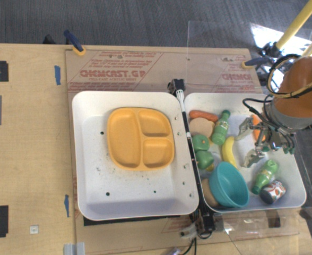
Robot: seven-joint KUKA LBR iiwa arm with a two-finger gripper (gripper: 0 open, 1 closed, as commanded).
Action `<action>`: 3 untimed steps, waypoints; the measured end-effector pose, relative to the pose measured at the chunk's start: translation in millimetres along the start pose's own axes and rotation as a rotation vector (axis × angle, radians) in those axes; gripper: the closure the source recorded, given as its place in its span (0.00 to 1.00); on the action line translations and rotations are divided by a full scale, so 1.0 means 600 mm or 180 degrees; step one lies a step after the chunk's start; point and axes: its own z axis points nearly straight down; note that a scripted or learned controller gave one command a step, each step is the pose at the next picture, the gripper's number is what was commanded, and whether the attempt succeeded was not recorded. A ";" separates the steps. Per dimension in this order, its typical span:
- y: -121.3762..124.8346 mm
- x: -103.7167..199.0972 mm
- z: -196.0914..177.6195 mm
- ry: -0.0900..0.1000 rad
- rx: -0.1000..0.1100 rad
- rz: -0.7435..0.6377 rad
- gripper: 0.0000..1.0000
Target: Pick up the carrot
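A smooth, tapered orange plastic carrot (203,115) lies at the far left of the right shallow white bin (293,166), beside a rounded tan bread piece (201,126). The grey arm with its orange band (300,92) reaches in from the right, its metal two-finger tool (258,144) open and empty above the bin floor. Two green plastic bottles (220,127) (265,176), one teal bowl (229,184) and one yellow banana (229,151) lie there; one yellow divided plate (140,138) sits in the left bin (89,179).

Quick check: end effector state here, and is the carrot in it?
End effector: cannot be told whether open or closed; nothing visibly held. Carrot lies in the right bin.
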 end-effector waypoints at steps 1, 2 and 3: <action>0.001 -0.008 -0.024 -0.0044 0.0009 -0.0004 1.00; 0.002 -0.013 -0.044 -0.0075 0.0014 -0.0007 1.00; 0.003 -0.012 -0.042 -0.0071 0.0013 -0.0007 0.00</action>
